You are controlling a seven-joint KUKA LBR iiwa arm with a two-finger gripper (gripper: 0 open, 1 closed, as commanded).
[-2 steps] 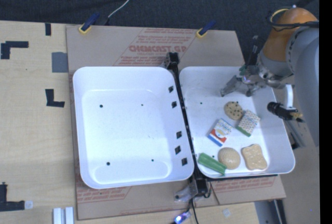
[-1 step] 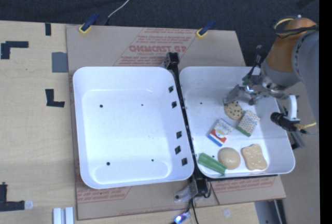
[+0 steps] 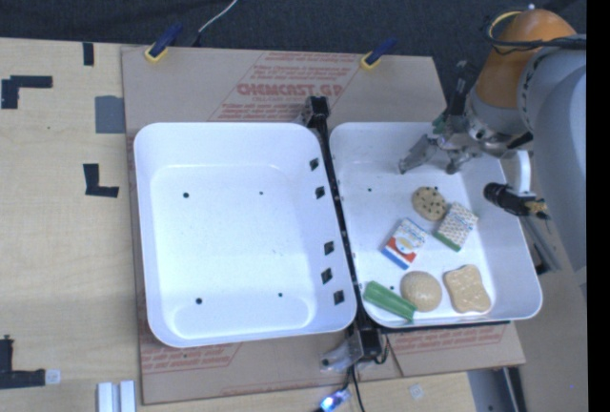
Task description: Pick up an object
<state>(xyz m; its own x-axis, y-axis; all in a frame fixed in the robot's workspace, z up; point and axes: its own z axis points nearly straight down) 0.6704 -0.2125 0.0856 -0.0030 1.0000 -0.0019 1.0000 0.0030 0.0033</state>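
Cookie [image 3: 430,202] lies in the right bin [image 3: 372,174], just below the gripper [image 3: 434,160], whose fingers [image 3: 414,158] are spread apart, holding nothing.

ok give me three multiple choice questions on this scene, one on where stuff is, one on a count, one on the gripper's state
1. Which bin holds the objects?
A. the left bin
B. the right bin
C. both bins

2. How many objects lie in that bin?
A. three
B. nine
C. six

3. How do the fingers of the gripper stand?
A. spread open above the bin, holding nothing
B. clamped on the green object
C. shut on the cookie

Answers: 1 B, all items cluster in the right bin's near half. 2 C, cookie, checkered packet, blue and red packet, green object, round bun, toast-like piece. 3 A, both fingers splay apart with nothing between.
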